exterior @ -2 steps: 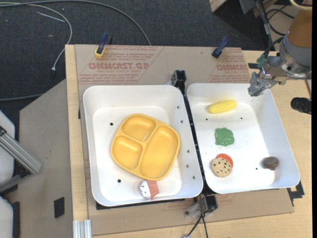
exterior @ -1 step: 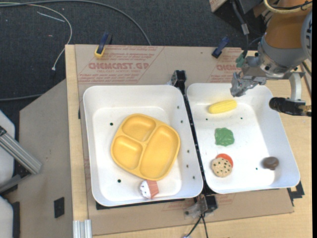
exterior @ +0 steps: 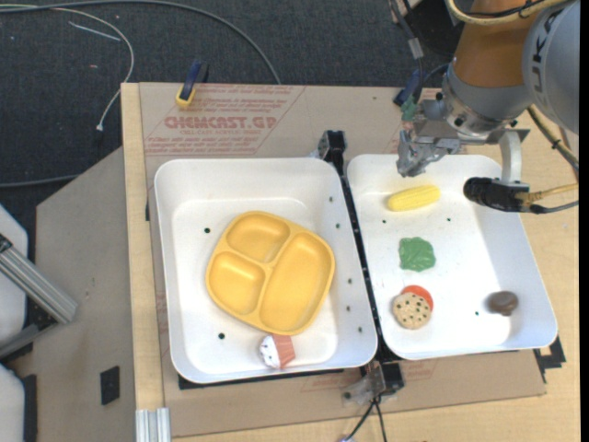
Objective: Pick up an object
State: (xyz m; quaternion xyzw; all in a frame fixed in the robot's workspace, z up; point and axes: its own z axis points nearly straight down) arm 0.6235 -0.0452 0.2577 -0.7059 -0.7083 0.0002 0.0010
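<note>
The gripper (exterior: 411,162) hangs at the upper edge of the right bin (exterior: 520,256), in the upper right of the frame; whether it is released or clenched cannot be told, and nothing shows grasped in it. Just below lies a corn cob (exterior: 413,197). Further down sit a green lump (exterior: 417,253), a cookie (exterior: 411,309) and a brown piece (exterior: 502,303). The left bin (exterior: 179,274) holds a yellow divided plate (exterior: 270,271) and a small cupcake (exterior: 275,351).

Blue clamp (exterior: 191,81) on brown cardboard sheet (exterior: 221,122), white cable (exterior: 83,28) on dark carpet (exterior: 55,109).
</note>
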